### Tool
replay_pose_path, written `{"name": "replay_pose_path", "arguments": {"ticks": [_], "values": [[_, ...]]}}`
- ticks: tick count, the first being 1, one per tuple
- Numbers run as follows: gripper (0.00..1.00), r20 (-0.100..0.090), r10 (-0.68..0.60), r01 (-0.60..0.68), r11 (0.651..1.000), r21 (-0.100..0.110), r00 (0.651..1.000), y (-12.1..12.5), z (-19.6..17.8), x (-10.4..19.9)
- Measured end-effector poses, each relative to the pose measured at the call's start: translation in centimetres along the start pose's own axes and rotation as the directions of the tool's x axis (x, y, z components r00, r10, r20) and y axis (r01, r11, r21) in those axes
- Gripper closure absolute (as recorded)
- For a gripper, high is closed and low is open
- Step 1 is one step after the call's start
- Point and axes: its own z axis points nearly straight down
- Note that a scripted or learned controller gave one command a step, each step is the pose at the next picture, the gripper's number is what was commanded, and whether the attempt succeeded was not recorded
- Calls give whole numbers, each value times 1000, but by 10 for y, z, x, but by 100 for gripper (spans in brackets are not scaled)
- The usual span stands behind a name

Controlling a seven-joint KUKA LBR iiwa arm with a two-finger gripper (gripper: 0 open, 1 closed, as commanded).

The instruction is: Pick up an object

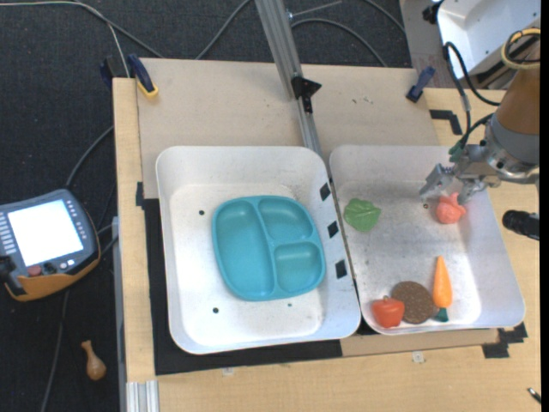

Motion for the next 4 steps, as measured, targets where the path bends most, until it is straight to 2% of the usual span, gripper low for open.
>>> {"name": "replay_pose_path", "arguments": {"ticks": [1,2,3,4], "values": [[0,-1,0,0,1000,2,1000,-7,59,7],[0,2,0,0,1000,-6,1000,-6,80,8],[100,4,-1,1,1000,-11,1000,-4,67,7],[100,3,-1,1,1000,-12,1000,-11,12,14]]}}
